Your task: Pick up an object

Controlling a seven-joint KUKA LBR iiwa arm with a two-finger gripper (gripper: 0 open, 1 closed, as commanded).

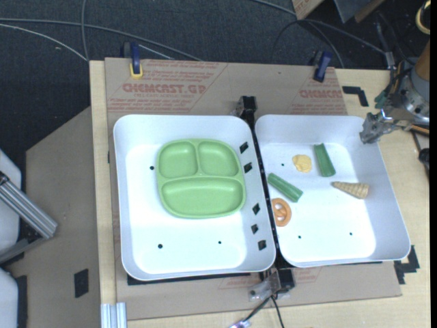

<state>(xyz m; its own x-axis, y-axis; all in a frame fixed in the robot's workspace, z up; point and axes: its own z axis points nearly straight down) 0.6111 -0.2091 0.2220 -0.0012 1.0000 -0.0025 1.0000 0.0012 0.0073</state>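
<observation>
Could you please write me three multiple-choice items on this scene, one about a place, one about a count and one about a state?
1. Where does the green divided plate lie?
A. in the left bin
B. in the right bin
C. on the bench outside the bins

2. How many small things lie in the right bin?
A. two
B. five
C. eight

3. How does the gripper stand to the things in the bins?
A. it rests on the plate
B. it presses on the pretzel
C. it is at the right bin's far right corner, touching none of them

Key: 1 A, the plate sits in the left bin. 2 B, two green sticks, a yellow piece, a cone and a pretzel. 3 C, it is apart from all five.
</observation>
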